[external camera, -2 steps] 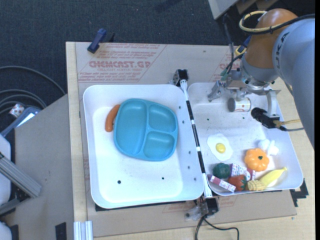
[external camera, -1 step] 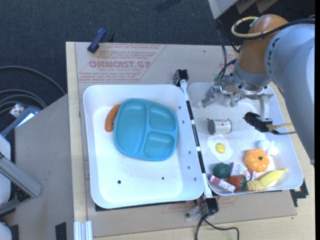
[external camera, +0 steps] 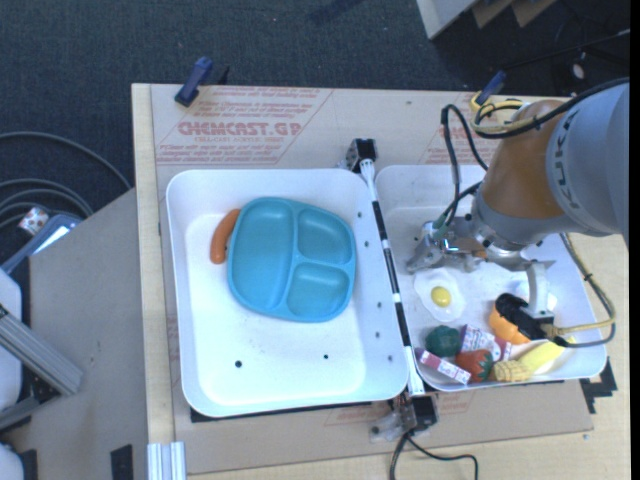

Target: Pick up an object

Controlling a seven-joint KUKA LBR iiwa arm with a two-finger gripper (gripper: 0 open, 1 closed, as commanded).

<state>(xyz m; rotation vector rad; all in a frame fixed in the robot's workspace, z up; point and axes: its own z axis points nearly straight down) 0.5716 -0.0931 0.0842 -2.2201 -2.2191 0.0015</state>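
Starting at the near rim of the arm-side bin point(external camera: 420, 193), a small heap of toy food is crowded together. It has a knobbly green piece point(external camera: 441, 340), a flat red-and-white packet point(external camera: 447, 367) touching it, a ribbed yellow corn cob point(external camera: 522, 369) lying roughly along the rim, and a smooth orange piece point(external camera: 503, 325) just behind the cob.

A little farther in lies a fried egg point(external camera: 440, 295). It is a flat white disc of glossy plastic with a raised yellow yolk, apart from the heap and with bare bin floor round it.

Just beyond the egg hangs the gripper point(external camera: 425, 252), bare metal under the grey and orange wrist. Whether it is apart or together I cannot tell.

The egg looks the likeliest thing to pick, since it lies just on the near side of the gripper. The coming move would be a short shift nearward and then down. Being round, the egg has no long axis to line up with. It is thin and lies flush on the floor, though, which I judge hard to get a hold on.

Across the divide, the second bin point(external camera: 260, 363) holds a blue compartment plate point(external camera: 292, 258), smooth and rounded. An orange sausage-like toy point(external camera: 221, 238) lies against its edge on the side away from the arm.

Farthest off, a blue clamp point(external camera: 193, 81) grips the worktop point(external camera: 260, 118), a board printed with red lettering.
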